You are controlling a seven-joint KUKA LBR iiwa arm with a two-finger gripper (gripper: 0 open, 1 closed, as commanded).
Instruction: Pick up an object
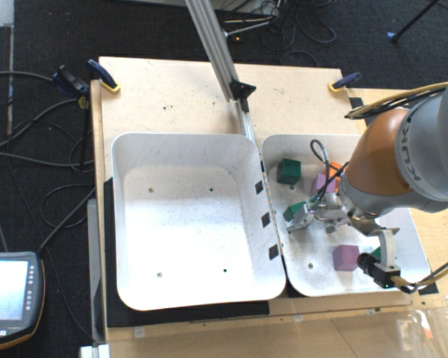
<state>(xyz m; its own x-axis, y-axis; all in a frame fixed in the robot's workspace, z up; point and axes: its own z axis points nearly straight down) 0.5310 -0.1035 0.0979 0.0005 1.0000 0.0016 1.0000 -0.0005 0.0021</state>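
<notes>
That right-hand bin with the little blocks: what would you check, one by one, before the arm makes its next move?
1. Objects within reach in the right bin: ok; a green cube, a purple block and a smaller green piece lie there.
2. Gripper over the bin: ok, low beside the smaller green piece.
3. Something held: cannot tell.
4. Purple block free of neighbours: ok, it lies apart.
5. Pink piece reachable: not ok, the arm partly covers it.
</notes>
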